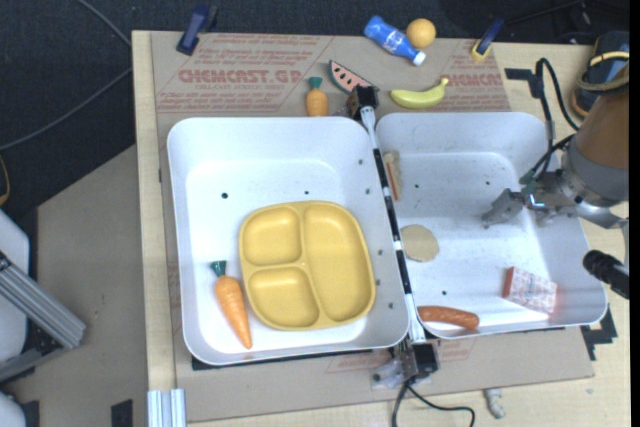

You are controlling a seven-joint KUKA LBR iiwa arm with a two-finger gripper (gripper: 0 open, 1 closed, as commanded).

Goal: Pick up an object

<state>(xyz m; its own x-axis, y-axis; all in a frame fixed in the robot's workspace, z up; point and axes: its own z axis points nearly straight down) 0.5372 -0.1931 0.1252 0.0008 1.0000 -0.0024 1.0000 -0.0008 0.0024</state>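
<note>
Red lettering on the cardboard sheet (250,70) covering the tabletop behind the bins reads, as far as the blur allows, "CHEMCAST GP", repeated partly at right.

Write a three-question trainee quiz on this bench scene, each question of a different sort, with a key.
1. True or false: the orange toy carrot lies inside the yellow three-compartment plastic plate.
2. Which lies in the right white bin, the one nearest the two-finger gripper? A) the orange-brown toy sausage B) the yellow toy banana C) the blue toy bottle
3. Fill the gap: the red-and-white wrapped packet lies near that bin's ____ corner in the camera view (upper-left or lower-right).

Key: 1 false, the carrot lies beside the plate on the floor of the left white bin. 2 A. 3 lower-right.
</note>
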